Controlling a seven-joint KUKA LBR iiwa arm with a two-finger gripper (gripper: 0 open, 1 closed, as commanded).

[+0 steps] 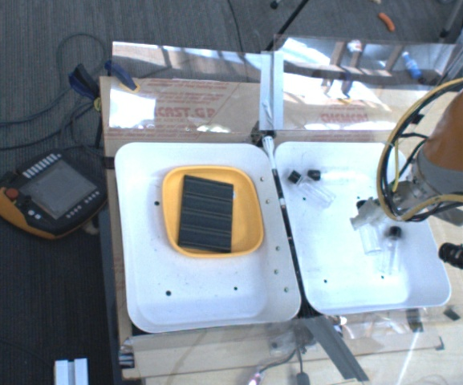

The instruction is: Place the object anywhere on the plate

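A dark ribbed rectangular object (206, 212) lies flat on the yellow plate (249, 223) in the left bin (207, 303), roughly at the plate's middle. My gripper (379, 236) hangs over the right bin (351, 287), toward its right side and well away from the plate. Nothing dark shows at the gripper. The arm's grey wrist and orange band (456, 135) come in from the right, wrapped in looping cables.
Two small black pieces (295, 176) (313, 174) and a clear plastic bit (324, 192) lie near the right bin's upper left. A metal divider (279, 199) runs between the bins. A teach pendant (46, 195) sits on the floor at left.
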